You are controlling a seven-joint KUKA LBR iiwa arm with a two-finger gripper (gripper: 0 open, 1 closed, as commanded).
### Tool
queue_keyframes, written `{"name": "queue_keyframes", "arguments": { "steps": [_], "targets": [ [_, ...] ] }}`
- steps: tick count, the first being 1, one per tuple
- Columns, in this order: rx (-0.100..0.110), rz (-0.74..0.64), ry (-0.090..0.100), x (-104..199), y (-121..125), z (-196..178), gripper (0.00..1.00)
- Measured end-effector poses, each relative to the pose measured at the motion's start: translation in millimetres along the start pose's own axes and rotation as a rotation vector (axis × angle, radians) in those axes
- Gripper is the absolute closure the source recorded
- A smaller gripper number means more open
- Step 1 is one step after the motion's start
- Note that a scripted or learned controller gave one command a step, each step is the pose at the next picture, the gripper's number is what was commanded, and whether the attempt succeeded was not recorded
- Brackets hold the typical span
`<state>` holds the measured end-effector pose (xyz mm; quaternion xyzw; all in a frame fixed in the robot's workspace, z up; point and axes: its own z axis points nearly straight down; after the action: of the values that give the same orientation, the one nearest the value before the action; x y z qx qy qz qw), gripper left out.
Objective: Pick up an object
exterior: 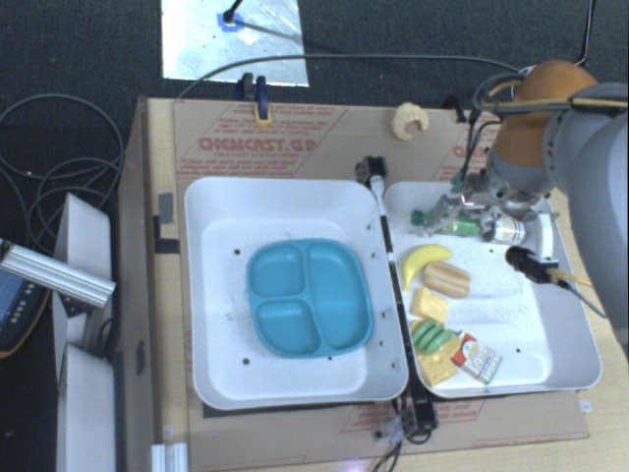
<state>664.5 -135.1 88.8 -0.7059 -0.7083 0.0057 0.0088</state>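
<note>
Gripper [470,203] low over right bin's [570,357] far edge, beside green bottle [455,226]; finger spacing unclear, cannot tell. Centre over bottle, descend straight, avoid nearby banana [427,261] and bread roll [447,280].

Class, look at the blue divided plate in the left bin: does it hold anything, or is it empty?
Empty. All three compartments of the plate show bare blue; the toy food lies in the right bin.
</note>
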Motion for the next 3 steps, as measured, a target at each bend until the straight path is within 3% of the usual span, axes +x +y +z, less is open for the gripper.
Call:
{"name": "queue_keyframes", "arguments": {
  "steps": [1, 2, 3],
  "targets": [
    [0.002, -0.003, -0.001, 0, 0, -10, 1.0],
    [-0.024, 0.002, -0.008, -60, -48, -53, 1.0],
    [-0.023, 0.001, -0.006, -59, -48, -53, 0.0]
  ]
}}
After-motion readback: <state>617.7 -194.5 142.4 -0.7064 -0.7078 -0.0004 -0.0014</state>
